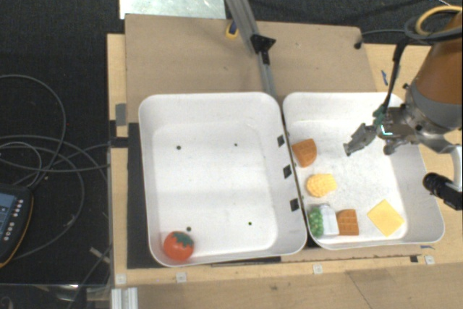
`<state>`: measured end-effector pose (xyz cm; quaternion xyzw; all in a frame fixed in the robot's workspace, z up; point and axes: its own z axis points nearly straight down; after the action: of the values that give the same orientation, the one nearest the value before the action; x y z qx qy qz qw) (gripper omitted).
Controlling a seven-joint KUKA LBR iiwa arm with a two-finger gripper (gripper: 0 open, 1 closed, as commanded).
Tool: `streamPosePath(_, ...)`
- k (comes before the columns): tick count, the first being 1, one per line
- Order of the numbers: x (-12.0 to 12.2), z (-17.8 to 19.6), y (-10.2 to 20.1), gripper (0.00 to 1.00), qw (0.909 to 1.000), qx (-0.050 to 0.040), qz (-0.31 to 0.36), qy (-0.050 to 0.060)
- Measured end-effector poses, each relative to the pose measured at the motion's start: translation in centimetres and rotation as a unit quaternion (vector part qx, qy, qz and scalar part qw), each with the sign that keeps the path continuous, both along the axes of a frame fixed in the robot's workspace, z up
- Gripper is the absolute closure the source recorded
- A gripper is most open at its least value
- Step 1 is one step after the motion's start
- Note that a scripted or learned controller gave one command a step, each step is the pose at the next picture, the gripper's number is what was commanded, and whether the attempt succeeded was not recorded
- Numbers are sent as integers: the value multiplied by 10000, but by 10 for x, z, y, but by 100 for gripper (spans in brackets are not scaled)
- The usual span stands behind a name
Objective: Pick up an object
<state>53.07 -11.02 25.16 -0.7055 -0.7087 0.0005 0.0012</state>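
My gripper (370,147) hovers over the upper middle of the right bin (340,108), open, with nothing between its fingers. Left of it lies an orange bread piece (304,152), and below that a yellow corn-like piece (321,185). Along the bin's front sit a green and white item (320,221), a brown waffle block (348,221) and a yellow cheese slice (385,217). A red tomato (178,245) rests in the front left corner of the left bin (210,108).
A slanted metal pole (242,3) crosses above the far bench edge between the bins. Black clips (286,171) mark the shared rim. Cables and a pendant (11,210) lie on the floor at left.
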Motion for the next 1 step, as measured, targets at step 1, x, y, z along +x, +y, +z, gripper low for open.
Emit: streamPosePath(1, 1, 2, 0, 0, 10000, -3, -9, -21)
